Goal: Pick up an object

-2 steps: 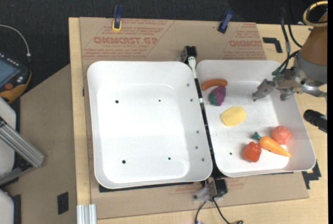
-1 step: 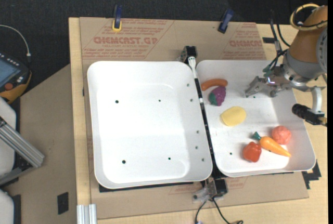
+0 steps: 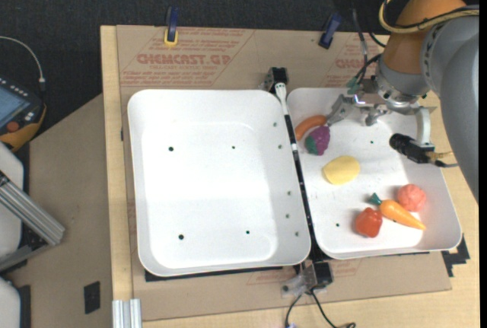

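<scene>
Reading "CHEMCAST", red print [image 3: 185, 58] crosses the cardboard [image 3: 114, 167]; end effector [image 3: 358, 109] fingers spread, holding nothing.

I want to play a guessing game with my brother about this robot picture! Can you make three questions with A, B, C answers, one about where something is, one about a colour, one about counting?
1. Which bin holds the toy food?
A. Left bin
B. Right bin
C. Both

2. What colour is the oval toy in the middle of the pile?
A. Yellow
B. Blue
C. Black

3. How many carrots are there?
A. One
B. Three
C. Five

Answers:
1 B: all the food lies in the right bin, under the claw.
2 A: the oval toy is yellow.
3 A: one carrot shows, beside the red pepper.
</scene>
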Controlling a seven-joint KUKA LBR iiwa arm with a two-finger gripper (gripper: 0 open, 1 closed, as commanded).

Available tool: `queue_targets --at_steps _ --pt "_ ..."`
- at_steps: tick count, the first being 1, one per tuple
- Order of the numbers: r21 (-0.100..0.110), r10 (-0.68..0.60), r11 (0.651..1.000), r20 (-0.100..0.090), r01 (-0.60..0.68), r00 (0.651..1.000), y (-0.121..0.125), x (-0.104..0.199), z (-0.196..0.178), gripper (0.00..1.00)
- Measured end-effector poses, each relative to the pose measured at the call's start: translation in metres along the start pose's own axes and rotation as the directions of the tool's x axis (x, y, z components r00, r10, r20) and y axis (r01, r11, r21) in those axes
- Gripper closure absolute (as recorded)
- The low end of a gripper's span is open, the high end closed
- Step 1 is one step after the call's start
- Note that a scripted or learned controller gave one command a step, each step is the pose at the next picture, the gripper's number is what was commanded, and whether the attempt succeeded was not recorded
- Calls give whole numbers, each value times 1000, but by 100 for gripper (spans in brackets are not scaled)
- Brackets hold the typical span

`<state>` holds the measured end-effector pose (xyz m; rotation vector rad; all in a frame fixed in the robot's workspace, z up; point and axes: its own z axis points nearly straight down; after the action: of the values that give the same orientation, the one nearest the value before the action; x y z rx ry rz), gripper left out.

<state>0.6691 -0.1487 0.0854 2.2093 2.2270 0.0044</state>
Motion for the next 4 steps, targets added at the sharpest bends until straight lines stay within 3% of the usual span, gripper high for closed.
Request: queue_targets --at_steps 1,2,4 --pt "16 10 1000 -6 -10 1000 -118 36 0 0" --pt "6 9 1000 -2 -9 1000 -113 34 0 0" --pt "6 9 1000 -2 -9 1000 -113 34 0 0"
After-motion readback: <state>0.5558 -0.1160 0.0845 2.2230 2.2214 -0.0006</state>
